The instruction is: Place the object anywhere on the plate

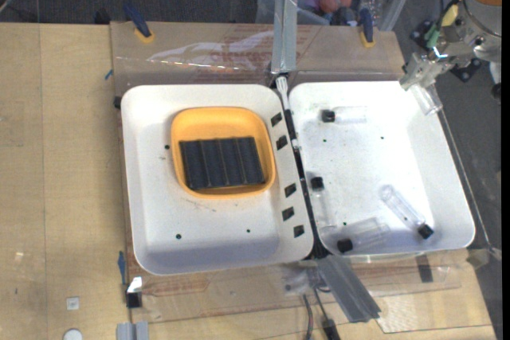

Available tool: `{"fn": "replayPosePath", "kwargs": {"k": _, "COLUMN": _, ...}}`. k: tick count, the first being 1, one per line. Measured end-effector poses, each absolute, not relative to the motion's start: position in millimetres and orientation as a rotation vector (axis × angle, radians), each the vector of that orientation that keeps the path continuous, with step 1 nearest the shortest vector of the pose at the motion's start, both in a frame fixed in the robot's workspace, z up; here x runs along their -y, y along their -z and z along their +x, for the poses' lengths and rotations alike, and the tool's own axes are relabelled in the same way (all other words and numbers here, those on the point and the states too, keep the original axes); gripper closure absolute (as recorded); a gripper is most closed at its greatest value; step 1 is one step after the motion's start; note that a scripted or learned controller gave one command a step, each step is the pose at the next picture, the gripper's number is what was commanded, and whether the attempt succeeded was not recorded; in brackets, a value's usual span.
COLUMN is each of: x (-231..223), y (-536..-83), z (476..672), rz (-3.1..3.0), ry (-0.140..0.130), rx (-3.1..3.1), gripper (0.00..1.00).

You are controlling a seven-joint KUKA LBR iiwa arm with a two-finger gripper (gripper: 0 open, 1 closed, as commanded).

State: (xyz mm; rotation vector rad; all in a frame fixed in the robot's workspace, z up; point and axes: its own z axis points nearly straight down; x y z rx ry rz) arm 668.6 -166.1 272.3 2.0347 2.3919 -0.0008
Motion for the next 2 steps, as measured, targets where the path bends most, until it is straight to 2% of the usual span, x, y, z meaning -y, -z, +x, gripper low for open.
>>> {"fn": "replayPosePath", "kwargs": {"k": 1, "x": 190.5, "y": -312.2, "z": 668.4, "rz": 1.696, "ry": -0.001, "rx": -2.641, "gripper": 1.00}}
{"fn": "replayPosePath", "kwargs": {"k": 2, "x": 223.9, "y": -416.2, "z": 665.1, "rz": 1.316, "ry": -0.001, "rx": -2.847, "gripper": 1.00}}
